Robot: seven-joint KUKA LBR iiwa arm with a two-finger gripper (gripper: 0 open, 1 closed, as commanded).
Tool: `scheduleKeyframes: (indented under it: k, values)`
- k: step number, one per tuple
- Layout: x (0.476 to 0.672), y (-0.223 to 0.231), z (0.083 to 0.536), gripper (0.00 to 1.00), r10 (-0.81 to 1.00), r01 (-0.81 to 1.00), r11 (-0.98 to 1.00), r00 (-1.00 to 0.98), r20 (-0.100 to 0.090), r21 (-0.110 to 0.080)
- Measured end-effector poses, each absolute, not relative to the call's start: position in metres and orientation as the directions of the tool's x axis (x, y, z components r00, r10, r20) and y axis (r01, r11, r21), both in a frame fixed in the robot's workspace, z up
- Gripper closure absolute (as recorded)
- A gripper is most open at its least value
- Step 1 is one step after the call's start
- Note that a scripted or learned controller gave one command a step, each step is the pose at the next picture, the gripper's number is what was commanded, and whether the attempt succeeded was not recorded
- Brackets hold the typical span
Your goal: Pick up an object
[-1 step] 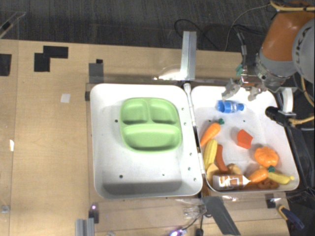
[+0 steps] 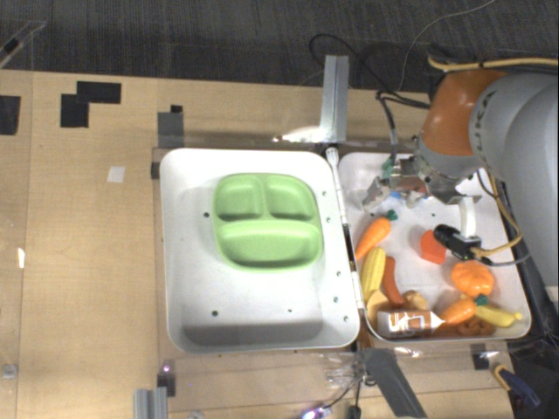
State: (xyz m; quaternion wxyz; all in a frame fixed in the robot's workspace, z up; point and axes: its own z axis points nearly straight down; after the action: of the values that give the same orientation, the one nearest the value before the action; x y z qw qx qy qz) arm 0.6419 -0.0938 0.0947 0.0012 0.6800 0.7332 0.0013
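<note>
My gripper (image 2: 384,195) hangs over the back left part of the right bin (image 2: 358,168), just above the toy food. An orange carrot (image 2: 376,231) with a teal-green top lies directly in front of it, apparently not touching it. Beside the carrot lie a yellow corn cob (image 2: 373,271) and a reddish-brown sausage (image 2: 392,284). Further right are a red-orange block (image 2: 431,246), an orange pumpkin-like toy (image 2: 472,278), a second carrot (image 2: 458,310) and a yellow banana (image 2: 499,316). I see nothing held in the gripper.
The left bin (image 2: 188,312) holds a green divided plate (image 2: 266,219). A flat brown packet with white print (image 2: 407,323) lies against the right bin's front wall. A metal post (image 2: 335,103) stands behind the divider between the bins. The arm's grey body (image 2: 524,129) covers the right bin's back right corner.
</note>
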Motion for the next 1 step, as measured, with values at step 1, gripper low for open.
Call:
scheduleKeyframes:
  k: [1]
  values:
    - [0.588,-0.093,0.0897,0.0,0.984,0.984,0.178,-0.178,-0.002,0.014]
